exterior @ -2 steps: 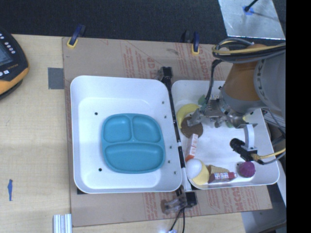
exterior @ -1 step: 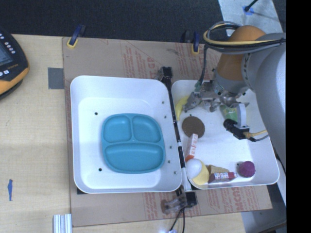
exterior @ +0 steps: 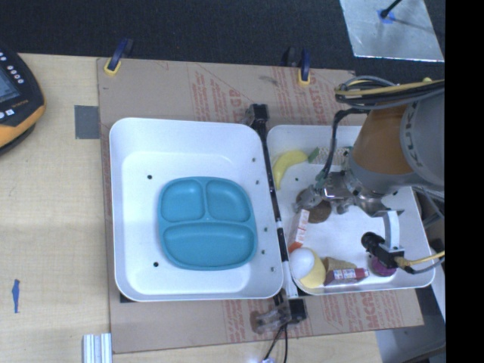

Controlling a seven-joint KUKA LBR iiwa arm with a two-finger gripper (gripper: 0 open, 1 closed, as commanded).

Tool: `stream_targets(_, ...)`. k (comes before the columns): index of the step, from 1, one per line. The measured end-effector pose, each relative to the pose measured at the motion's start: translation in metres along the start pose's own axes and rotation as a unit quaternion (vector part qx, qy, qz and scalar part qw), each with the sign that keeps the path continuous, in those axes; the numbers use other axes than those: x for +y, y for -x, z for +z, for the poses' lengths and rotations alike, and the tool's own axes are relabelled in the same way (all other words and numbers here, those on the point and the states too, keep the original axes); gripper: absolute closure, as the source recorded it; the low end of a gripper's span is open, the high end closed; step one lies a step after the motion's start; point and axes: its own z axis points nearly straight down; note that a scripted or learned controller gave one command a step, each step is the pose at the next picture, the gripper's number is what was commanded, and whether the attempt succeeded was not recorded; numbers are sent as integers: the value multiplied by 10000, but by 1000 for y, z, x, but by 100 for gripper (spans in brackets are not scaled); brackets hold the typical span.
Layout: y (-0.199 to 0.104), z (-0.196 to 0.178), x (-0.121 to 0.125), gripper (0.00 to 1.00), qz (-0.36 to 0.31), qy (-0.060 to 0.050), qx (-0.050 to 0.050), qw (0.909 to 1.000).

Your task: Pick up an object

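Objects (exterior: 333,271) crowd our right bin (exterior: 420,278); gripper (exterior: 321,199) hangs above them; whether our jaws are spread, we cannot tell.

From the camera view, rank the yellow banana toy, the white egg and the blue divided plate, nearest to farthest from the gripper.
Gripper sits in the right bin.
1. Yellow banana toy, right bin, upper left corner.
2. White egg, right bin, lower left corner.
3. Blue divided plate, left bin.

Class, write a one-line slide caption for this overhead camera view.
KUKA arm's gripper lowered into the cluttered right bin near a banana; blue divided plate sits in left bin.
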Motion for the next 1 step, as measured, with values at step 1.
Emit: stream_targets(1, -4, -2, 60, 0, -23, 74, -7, 10000)
